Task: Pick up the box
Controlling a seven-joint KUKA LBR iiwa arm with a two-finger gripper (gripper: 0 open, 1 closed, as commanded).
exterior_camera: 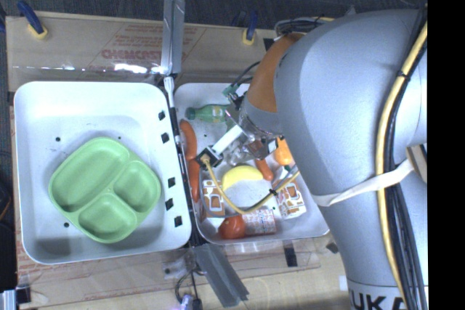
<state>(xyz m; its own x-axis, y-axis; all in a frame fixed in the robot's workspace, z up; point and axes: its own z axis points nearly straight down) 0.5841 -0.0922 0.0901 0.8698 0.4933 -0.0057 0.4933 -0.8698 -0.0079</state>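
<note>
- The gripper [231,144] hangs low in the right bin [317,229], near its middle; whether it is wide, narrow or holding anything cannot be told.
- The box [212,197], a small printed carton, lies flat by the bin's left wall, toward the front edge, just beside a lemon [242,177] and a tomato [232,226].
- Judgement: light, stiff card; it may crush, so grip across its short sides.
- Clutter and the wall crowd it; lifting straight up seems the safest way out.
- The left bin [43,102] carries a green tray [105,189].

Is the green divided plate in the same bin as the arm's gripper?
No. The green plate lies in the left bin; the gripper is over the right bin.
</note>
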